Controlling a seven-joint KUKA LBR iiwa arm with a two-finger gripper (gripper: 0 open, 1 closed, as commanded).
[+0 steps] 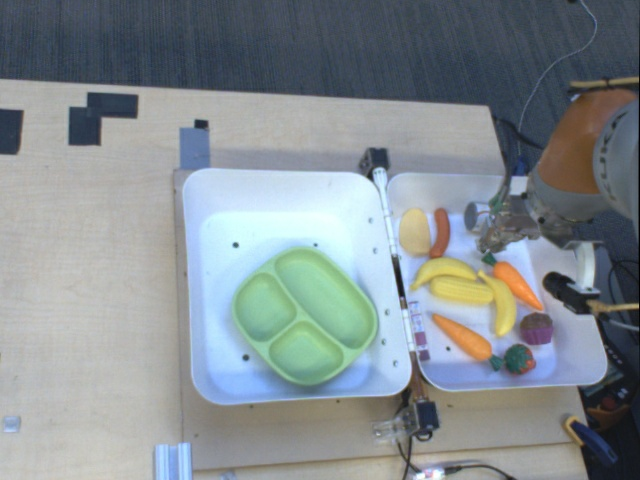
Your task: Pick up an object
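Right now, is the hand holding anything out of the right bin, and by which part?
Nothing shows held. The hand hangs over the right white bin, above the yellow plastic bananas and orange plastic carrot.

Dark carpet (300, 23) beyond wooden bench (90, 268)

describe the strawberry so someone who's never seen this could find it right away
Look at the right-hand white bin, the one that holds the toy food, and go to its near edge. The strawberry lies there, just past the tip of the lower carrot and beside the purple piece. It is the only red piece with green leaves, and it is small and round where the carrots are long and orange.
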